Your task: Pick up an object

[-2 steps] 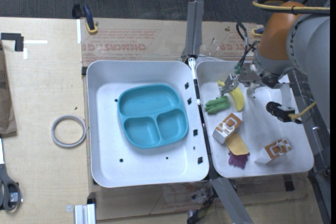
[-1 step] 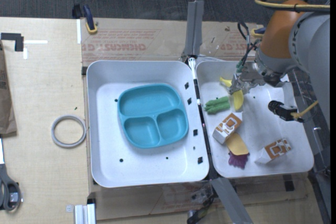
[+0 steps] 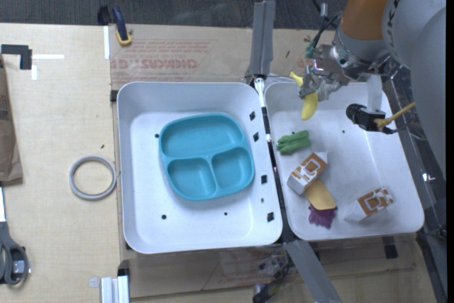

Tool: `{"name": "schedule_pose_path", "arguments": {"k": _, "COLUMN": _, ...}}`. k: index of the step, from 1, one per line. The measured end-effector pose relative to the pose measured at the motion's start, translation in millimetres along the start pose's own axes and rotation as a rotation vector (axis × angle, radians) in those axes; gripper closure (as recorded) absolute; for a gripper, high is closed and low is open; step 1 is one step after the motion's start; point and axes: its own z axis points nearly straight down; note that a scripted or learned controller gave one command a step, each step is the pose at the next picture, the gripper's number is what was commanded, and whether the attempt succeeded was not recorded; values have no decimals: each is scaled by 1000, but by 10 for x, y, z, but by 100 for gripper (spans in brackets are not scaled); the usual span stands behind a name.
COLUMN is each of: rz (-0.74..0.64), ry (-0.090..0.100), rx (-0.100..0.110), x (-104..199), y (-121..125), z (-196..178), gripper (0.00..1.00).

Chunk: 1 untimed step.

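Observation:
My gripper (image 3: pixel 310 86) hangs over the far left corner of the right bin (image 3: pixel 406 174). It is shut on a yellow banana-shaped toy (image 3: pixel 309 107), which dangles from the fingers above the bin floor. Lower in the same bin lie a green pod-like toy (image 3: pixel 293 142), a white and orange box (image 3: pixel 307 172), a yellow and purple item (image 3: pixel 321 206) and a second white and orange box (image 3: pixel 374 202).
The left bin (image 3: pixel 135 152) holds a blue divided tray (image 3: pixel 206 156). On the bench at the left lie a grey tape ring (image 3: pixel 92 176) and scissors (image 3: pixel 10 262). A grey divider post (image 3: pixel 262 39) rises between the bins at the far edge.

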Motion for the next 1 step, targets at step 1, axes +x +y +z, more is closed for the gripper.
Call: {"name": "schedule_pose_path", "arguments": {"k": 1, "rz": 180, "ry": 0, "rx": 5, "x": 208, "y": -373, "z": 18, "gripper": 100}}
